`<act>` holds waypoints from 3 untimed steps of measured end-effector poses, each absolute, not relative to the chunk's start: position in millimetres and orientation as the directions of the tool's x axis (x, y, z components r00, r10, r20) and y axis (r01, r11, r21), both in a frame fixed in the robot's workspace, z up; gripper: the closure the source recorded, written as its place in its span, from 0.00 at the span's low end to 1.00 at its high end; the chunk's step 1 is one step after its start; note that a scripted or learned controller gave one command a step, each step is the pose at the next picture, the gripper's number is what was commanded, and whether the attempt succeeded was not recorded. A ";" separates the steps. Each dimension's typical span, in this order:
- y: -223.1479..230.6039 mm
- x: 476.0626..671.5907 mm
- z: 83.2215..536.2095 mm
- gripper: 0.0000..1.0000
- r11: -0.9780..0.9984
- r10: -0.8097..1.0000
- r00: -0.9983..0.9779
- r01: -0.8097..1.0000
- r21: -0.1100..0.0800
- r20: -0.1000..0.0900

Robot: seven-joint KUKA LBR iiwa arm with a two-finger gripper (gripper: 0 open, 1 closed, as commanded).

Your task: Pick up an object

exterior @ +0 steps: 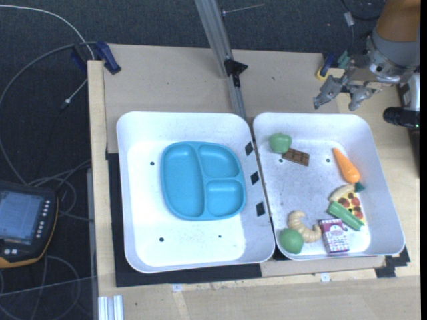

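Observation:
My gripper [341, 99] hangs above the bench just behind the right bin's far edge, its two fingers spread apart with nothing between them. In the right bin [380, 179] lie a green ball-like toy [280, 142], a brown chocolate bar [296, 157], an orange carrot [346, 166], a pizza slice [346, 201], a green piece [346, 216], a purple-and-white carton [335, 236], a tan croissant [304, 226] and a green apple [291, 240]. All lie well in front of the gripper.
The left bin [133, 179] holds a blue divided plate [202, 180]. A metal pole [215, 32] slants across the bench behind the bins. A pendant with a screen [23, 222] and cables lie off the bench at the left.

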State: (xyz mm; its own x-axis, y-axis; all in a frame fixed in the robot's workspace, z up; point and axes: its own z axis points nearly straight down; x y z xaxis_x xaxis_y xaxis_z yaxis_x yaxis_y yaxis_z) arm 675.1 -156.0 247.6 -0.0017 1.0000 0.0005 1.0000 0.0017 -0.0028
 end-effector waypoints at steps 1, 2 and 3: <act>-156.2 675.0 247.6 0.00 0.002 1.000 -0.002 1.000 -0.003 0.000; -155.7 674.1 205.7 0.00 0.001 1.000 -0.001 1.000 -0.006 0.001; -155.4 667.7 161.8 0.00 0.001 1.000 -0.001 1.000 -0.006 0.001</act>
